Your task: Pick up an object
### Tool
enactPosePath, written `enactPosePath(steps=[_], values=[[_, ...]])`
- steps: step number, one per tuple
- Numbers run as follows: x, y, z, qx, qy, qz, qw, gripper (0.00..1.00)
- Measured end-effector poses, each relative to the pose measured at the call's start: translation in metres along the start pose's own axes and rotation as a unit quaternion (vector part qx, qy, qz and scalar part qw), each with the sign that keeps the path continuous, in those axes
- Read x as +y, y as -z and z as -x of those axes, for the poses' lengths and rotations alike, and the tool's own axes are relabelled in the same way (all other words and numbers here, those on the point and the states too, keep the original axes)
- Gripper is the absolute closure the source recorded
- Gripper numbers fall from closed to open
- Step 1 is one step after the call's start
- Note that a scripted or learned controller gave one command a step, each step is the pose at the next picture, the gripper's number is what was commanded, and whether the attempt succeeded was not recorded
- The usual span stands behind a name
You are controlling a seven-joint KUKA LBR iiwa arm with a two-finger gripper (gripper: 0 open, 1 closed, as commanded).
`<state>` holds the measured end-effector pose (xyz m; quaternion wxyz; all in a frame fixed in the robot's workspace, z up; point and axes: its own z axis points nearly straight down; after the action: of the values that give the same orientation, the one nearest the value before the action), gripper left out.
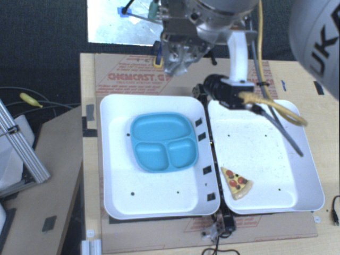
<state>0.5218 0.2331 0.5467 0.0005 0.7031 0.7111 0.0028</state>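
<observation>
Pizza slice (236,182): lying flat near the right bin's (305,163) front-left corner. Blue tray (162,142): centred in the left bin (114,158). Hand (178,60): high above the bench's far edge, grip state cannot be told; likely poised before descent.

Count on inspection: two white bins, the left bin (114,195) and the right bin (297,195), set side by side. One blue divided plate (162,141), with three compartments, lies in the left bin. One toy pizza slice (236,182) lies in the right bin. One arm carries one gripper (178,62); its finger count appears to be two, though blur prevents confirmation.
</observation>
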Motion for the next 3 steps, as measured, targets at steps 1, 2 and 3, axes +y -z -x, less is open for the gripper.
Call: enactPosePath(steps=[1, 2, 3], values=[[-0.037, -0.012, -0.002, -0.001, -0.002, -0.003, 1.0000, 1.00], [-0.037, -0.135, -0.001, -0.004, -0.005, -0.007, 1.0000, 1.00], [-0.039, -0.274, 0.000, -0.005, -0.006, -0.009, 0.9999, 1.00]])
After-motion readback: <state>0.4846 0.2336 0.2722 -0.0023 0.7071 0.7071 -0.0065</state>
